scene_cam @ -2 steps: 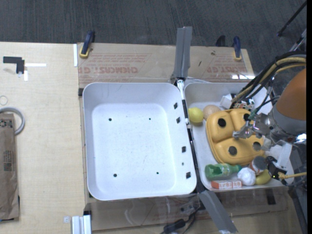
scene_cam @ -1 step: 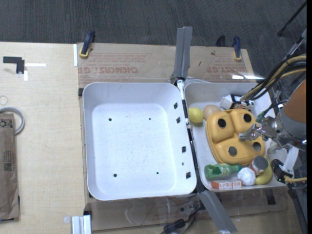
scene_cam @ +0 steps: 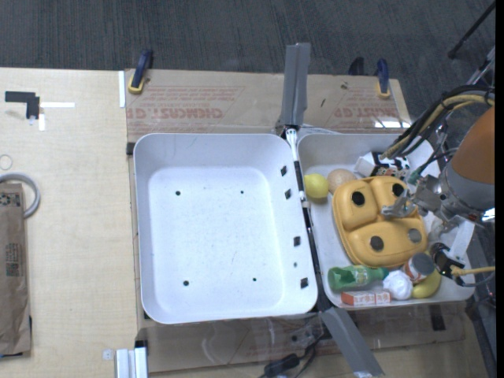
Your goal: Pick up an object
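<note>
The right bin [scene_cam: 315,235] holds a pile of objects. Largest is a yellow-orange plastic piece [scene_cam: 370,223] with round dark holes, lying in the bin's middle. A yellow lemon [scene_cam: 316,185] and a pale round item [scene_cam: 339,179] sit at its upper left. Along the bin's near edge lie a green bottle [scene_cam: 354,276], a red and white box [scene_cam: 365,298], a white ball-like thing [scene_cam: 400,287] and a yellow banana [scene_cam: 428,286]. My gripper [scene_cam: 400,204] reaches in from the right and hovers at the right side of the yellow-orange piece, right over or against it.
The left bin [scene_cam: 157,211] is a white tray with small dark marks on its floor. A grey divider bar [scene_cam: 296,93] stands between the bins at the back. Cables [scene_cam: 425,124] loop by the arm at right. A brown packet [scene_cam: 12,266] lies far left.
</note>
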Available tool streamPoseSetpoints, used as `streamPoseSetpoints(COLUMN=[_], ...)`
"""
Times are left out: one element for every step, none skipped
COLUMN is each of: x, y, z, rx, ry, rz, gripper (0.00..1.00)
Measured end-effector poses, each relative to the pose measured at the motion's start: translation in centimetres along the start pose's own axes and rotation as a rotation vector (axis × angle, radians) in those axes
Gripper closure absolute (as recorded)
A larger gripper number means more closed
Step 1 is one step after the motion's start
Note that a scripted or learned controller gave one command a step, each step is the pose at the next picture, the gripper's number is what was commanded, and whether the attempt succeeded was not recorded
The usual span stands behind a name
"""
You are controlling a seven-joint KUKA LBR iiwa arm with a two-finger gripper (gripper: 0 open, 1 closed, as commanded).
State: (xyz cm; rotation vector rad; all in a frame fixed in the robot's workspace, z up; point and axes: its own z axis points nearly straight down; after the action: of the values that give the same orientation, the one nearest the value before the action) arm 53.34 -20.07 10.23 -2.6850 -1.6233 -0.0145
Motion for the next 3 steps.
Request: streamPoseSetpoints(x=[0.05,0.41,0.46], y=[1.02,1.47,1.93], z=[0.02,0.08,0.06], rx=[0.031,0.04,0.046], ry=[0.003,-0.002,0.0], rz=[0.012,-0.008,-0.051], gripper=[0.0,0.0,0.0])
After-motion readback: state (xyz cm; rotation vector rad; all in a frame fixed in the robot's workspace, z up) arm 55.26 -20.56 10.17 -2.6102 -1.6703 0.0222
